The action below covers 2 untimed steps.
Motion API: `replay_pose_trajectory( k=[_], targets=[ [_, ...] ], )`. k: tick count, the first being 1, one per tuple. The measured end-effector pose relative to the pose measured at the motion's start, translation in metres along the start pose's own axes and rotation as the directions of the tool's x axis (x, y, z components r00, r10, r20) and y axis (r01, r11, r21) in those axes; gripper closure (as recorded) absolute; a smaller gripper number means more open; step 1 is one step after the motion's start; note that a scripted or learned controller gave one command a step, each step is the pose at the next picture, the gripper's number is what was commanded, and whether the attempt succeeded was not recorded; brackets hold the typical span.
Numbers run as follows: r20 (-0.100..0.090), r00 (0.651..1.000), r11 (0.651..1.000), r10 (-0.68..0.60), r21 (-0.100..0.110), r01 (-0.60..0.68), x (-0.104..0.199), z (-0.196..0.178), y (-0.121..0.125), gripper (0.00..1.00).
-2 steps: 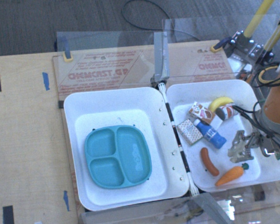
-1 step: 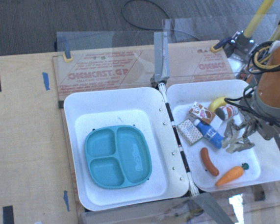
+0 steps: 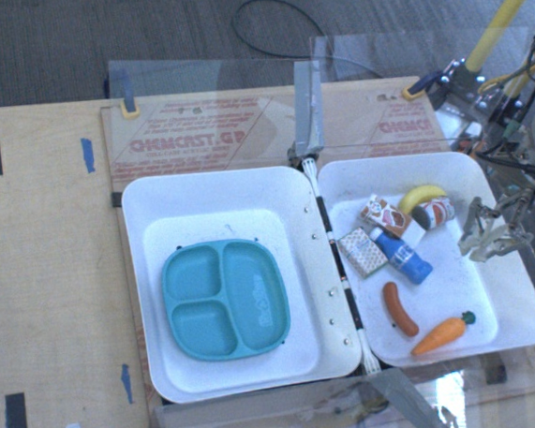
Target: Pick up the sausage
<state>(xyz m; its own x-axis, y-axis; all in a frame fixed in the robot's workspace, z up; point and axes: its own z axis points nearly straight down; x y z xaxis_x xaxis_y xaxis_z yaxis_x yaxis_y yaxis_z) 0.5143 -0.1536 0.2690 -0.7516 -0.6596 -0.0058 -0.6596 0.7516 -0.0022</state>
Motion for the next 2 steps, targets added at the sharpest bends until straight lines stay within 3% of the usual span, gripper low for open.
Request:
replay_pose_trajectory(
  k=[1, 2],
  targets=[
    [0.001, 0.952, 0.952, -0.306, 0.0, 0.306, -0.025, 0.006, -0.025, 1.0],
    [0.002, 0.811, 0.811, -0.585, -0.002, 0.585, -0.032, 0.005, -0.06, 1.0]
  ],
)
